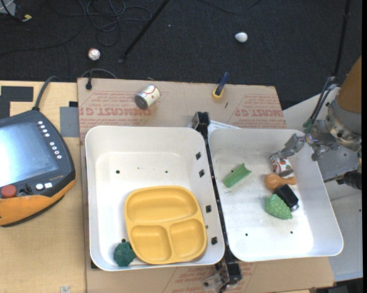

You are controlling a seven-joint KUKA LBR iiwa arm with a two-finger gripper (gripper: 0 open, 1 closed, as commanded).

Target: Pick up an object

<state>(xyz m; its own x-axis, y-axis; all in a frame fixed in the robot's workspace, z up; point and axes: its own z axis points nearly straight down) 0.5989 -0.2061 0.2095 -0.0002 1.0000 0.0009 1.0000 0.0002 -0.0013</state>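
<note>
The arm reaches in from the right, and the end effector (296, 144) hangs at the upper right of the right-hand bin (250, 249), just above a tight little cluster of things. I cannot tell how it is set from up here. Right below it sits a small red-and-white object (281, 163), touching an orange piece (277, 180); just beneath those lie a black block (288, 196) and a knobbly green lump (278, 207), all packed close. A flat green block (236, 176) lies apart, nearer the middle of that bin, with bare floor around it. Over in the left-hand bin (104, 163) there is a yellow divided tray (165, 224) with a dark green ball (124, 253) tucked at its lower left corner. Any of these would serve as the pick, and the red-and-white one looks like the nearest candidate. Here is the danger, as I judge it: that cluster is crowded, so a descent could land on two things at once, push the orange piece aside, or nip only an edge and let it slip. The bin wall is close by as well, so a drift to the right could clip the rim.
</note>
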